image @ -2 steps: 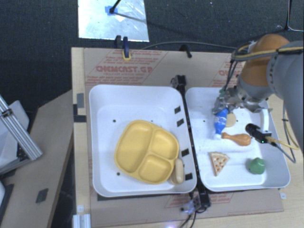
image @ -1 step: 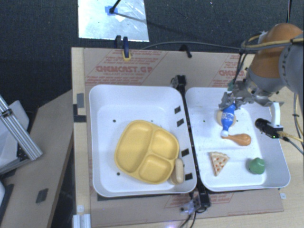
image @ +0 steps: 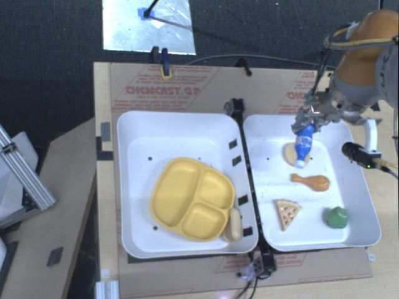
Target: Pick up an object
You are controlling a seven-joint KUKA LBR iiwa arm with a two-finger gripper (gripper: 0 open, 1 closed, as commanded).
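Observation:
My gripper (image: pixel 309 123) hangs over the far part of the right bin (image: pixel 358 185), shut on the top of a blue bottle (image: pixel 303 146). The bottle points down and slightly left, its white cap end close to a flat tan disc (image: pixel 290 155) on the bin floor. Nearer the front of the same bin lie an orange-brown drumstick (image: pixel 311 181), a pizza slice (image: pixel 287 213) and a green lump (image: pixel 336 217).
The left bin (image: pixel 137 142) holds a yellow compartment tray (image: pixel 192 198) with a beige roll (image: pixel 234 224) against its right edge. A black divider (image: pixel 244 167) runs between the bins. A metal frame (image: pixel 25 179) stands at the far left.

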